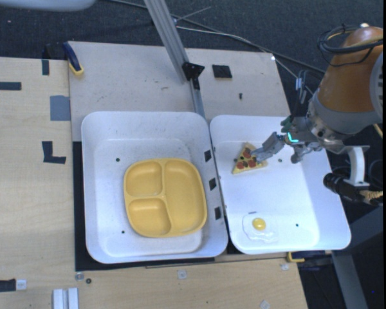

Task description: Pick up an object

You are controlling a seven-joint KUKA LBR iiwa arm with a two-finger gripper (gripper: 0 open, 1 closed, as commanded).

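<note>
A toy pizza slice (248, 160) lies in the upper left part of the right white bin (312, 195). A toy fried egg (258, 225) rests near that bin's front edge. My gripper (281, 153) hangs low over the right bin, just right of the pizza slice. It is open, with nothing between its fingers. Its left finger (266, 150) reaches down to the slice's right edge; whether it touches is unclear. The orange-banded wrist (350, 76) sits above and to the right.
The left white bin (96, 172) holds a yellow divided plate (165, 196). A slanted metal pole (170, 34) crosses the bench behind the bins. Cables trail along the back, and black fittings sit at the right bin's far side.
</note>
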